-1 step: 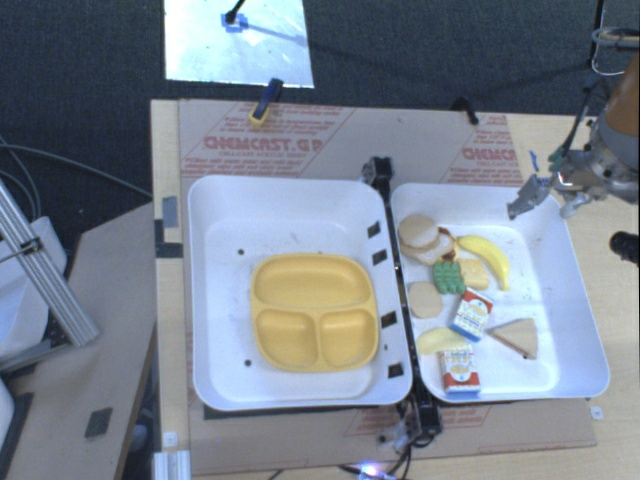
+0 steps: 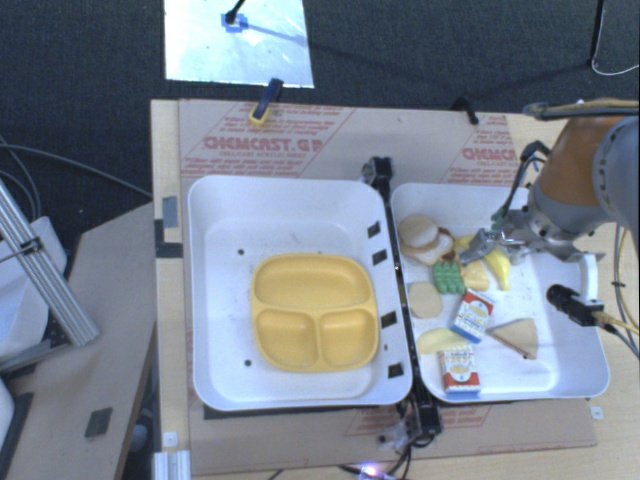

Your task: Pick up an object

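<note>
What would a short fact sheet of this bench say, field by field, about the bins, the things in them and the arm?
left bin: holds a yellow divided tray
right bin: holds toy food and small boxes
near the gripper: yellow banana, green piece, round bread slices
front of right bin: two small red and white boxes, a tan wedge
arm: reaches in from the right over the right bin
gripper: low over the pile, beside the banana; grip state unclear

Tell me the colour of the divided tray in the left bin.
Yellow: the divided tray shows plainly in the camera view.
</note>
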Available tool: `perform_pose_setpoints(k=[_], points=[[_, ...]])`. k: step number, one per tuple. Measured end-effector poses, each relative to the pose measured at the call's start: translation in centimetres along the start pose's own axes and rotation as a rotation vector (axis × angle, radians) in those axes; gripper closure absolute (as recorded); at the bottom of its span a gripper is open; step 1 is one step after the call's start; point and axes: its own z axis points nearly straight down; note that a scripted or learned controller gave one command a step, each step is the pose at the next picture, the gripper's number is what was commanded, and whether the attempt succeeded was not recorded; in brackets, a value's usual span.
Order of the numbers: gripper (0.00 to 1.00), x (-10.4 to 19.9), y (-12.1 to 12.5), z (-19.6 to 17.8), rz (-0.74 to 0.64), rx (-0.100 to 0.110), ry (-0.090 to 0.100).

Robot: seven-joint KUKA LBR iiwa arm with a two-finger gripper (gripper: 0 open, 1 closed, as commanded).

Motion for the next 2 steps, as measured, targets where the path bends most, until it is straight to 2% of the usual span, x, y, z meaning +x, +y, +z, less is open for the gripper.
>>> perform_pose_setpoints(k=[1,2], points=[[1.0,-0.2,0.4,-1.9,-0.001,-0.013,-0.005],[1.0,9.7,1.9,-7.9,-0.009,-0.016,-0.001]])
